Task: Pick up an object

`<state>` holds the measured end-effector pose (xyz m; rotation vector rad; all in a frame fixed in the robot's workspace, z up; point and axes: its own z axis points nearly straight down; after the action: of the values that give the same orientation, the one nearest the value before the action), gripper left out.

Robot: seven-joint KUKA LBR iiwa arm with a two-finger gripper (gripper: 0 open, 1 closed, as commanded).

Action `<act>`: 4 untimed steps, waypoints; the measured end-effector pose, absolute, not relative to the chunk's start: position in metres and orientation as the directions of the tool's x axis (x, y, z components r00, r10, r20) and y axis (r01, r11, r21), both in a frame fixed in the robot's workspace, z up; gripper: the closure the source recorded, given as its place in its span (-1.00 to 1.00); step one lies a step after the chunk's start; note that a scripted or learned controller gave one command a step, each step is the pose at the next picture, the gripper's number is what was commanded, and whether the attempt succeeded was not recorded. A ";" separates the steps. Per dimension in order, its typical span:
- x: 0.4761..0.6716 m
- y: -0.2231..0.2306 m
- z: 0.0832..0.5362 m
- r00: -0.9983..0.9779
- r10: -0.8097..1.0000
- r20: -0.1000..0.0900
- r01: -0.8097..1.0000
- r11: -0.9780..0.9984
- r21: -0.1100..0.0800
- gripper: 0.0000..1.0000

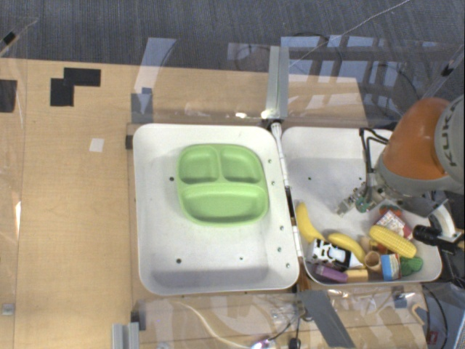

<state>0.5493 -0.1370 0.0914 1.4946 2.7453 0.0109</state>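
My gripper [354, 203] hangs low over the middle of the right bin [320, 158], just above the toy pile, with no object visibly caught in it. Along the bin's front edge lie a yellow banana [308, 224], a second curved yellow piece [348, 244], a corn cob [393, 241], a black-and-white toy [328, 253], a purple piece [330, 273], a red-and-white packet [392, 219], a blue block [389, 267] and a green item [413, 265]. The corn and packet are closest to the gripper, just to its right and below.
The left bin [156, 253] holds a green divided plate [221, 182] at its centre. A metal rail [286, 195] separates the two bins. The arm's orange band [417, 144] overhangs the right bin's right side. Wooden bench surface lies to the left.
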 end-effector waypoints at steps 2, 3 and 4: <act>0.510 -0.131 0.093 -0.725 0.688 -0.025 0.688 0.725 0.017 -1.00; 0.514 -0.112 0.092 -0.426 0.905 -0.011 0.905 0.426 0.014 -1.00; 0.533 -0.099 0.092 -0.522 0.853 -0.015 0.853 0.522 0.013 -1.00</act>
<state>0.5331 -0.0992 0.0923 1.5259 2.7239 0.0065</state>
